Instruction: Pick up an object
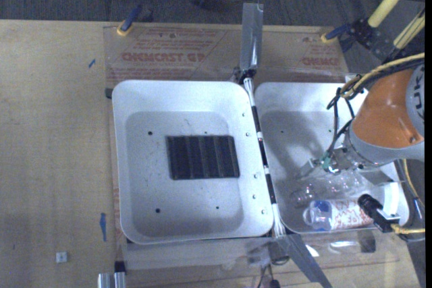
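A clear plastic bottle (332, 212) with a red-and-white label and a bit of blue lies on its side at the front of the right bin (283, 125). My gripper (329, 170) hangs low in that bin, just above and behind the bottle, under the orange-banded wrist (383, 119). Its tip blends with the clear plastic, so I cannot tell whether it touches the bottle. A dark ridged rectangular slab (202, 157) lies flat in the middle of the left bin (135, 111).
A metal divider strip (251, 37) runs up from between the two bins. Yellow-handled clamps (128, 22) grip the board at the back. The bins' shared wall (260, 145) stands left of my gripper.
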Controlling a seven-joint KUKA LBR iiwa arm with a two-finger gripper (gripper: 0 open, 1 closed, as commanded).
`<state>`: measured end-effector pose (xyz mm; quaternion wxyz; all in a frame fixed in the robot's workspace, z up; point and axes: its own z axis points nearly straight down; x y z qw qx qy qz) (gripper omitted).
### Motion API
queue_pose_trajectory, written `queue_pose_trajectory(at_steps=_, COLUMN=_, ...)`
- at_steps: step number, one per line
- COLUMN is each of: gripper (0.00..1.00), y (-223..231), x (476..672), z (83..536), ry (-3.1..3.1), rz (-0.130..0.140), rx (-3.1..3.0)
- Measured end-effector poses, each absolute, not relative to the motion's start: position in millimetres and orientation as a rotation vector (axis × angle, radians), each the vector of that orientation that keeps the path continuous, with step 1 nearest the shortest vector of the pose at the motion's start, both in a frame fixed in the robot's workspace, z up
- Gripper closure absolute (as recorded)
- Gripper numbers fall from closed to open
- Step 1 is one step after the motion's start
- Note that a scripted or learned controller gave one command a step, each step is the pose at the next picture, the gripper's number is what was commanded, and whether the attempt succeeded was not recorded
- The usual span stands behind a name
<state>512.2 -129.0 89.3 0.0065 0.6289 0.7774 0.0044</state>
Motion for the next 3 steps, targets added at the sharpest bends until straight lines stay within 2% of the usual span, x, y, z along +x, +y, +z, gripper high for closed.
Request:
queue_pose_trajectory(at_steps=1, gripper=0.0, y=-164.6, x=580.1, z=88.9, ry=2.449, rz=0.004, rx=1.958)
queue_pose_trajectory(at_steps=2, gripper=0.0, y=-130.8, x=621.9, z=88.5, ry=2.533, rz=0.008, rx=1.841)
queue_pose_trajectory(at_steps=3, gripper=0.0, y=-128.3, x=581.3, z=88.7, ry=2.497, rz=0.006, rx=1.896)
